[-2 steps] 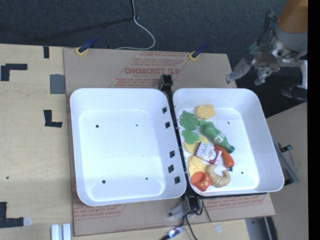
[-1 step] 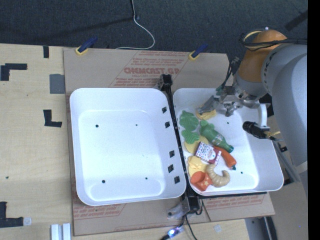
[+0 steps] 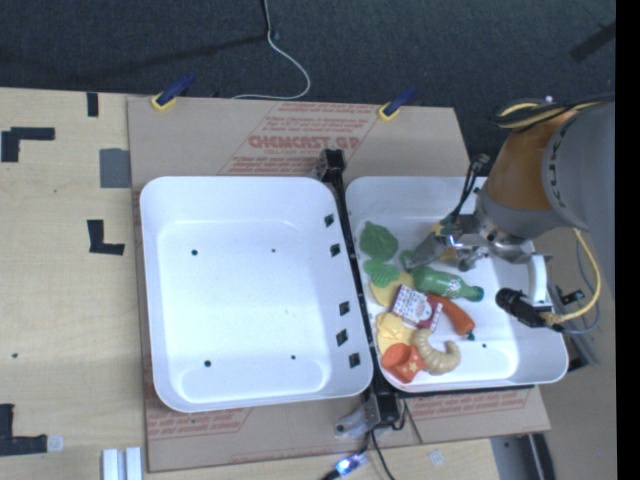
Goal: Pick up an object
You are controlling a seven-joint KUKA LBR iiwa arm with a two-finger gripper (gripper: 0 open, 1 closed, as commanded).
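Nearest the lens, at the lower edge of the view, sits the front rim of the two white bins, the left bin (image 3: 240,298) bare-floored and the right bin (image 3: 500,363) carrying all the clutter. Largest in view is the grey arm (image 3: 570,178) with its orange band, reaching in from the right and hanging over the right bin's upper half. Its gripper (image 3: 452,245) hovers just above the heap's upper right edge; whether the jaws are apart or together I cannot tell, and nothing shows between them. Below it, touching or nearly so, lies a green bottle (image 3: 447,285), with a green leaf-shaped piece (image 3: 378,240) toward the divider. Further forward come a white-and-red packet (image 3: 412,307), an orange carrot-like piece (image 3: 458,316), a tan curved piece (image 3: 438,355) and a red piece (image 3: 402,364), all packed close together. To do this well, I judge the bottle the best target: drop straight down across its narrow width, not its length, and keep off the neighbouring packet.
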